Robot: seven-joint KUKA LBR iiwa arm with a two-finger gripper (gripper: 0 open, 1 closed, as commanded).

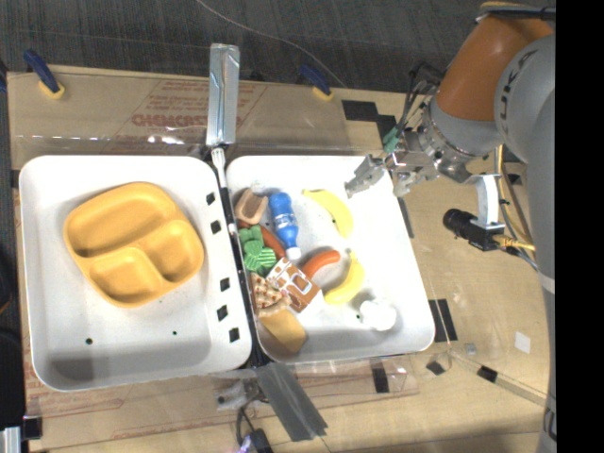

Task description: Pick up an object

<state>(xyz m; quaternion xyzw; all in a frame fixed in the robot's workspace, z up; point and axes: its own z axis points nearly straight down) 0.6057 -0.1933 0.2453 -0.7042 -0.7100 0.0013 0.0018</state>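
The right bin (401,253) holds a heap of toy food. There is a blue bottle (281,217), a yellow banana (332,210), a second banana (347,283), a red sausage (321,260), a green piece (255,251), a waffle (270,292), a tan bread block (283,331), a brown ring (248,206) and a white lump (379,316). My gripper (381,178) hangs over the bin's far right corner, up and right of the first banana. It is open, with nothing between its fingers.
The left bin (38,281) holds a yellow divided plate (134,242). A metal bar (223,92) stands up at the back, where the bins meet. Blue clamps (44,74) grip the bench's far edge. Most of the heap lies against the right bin's left wall.
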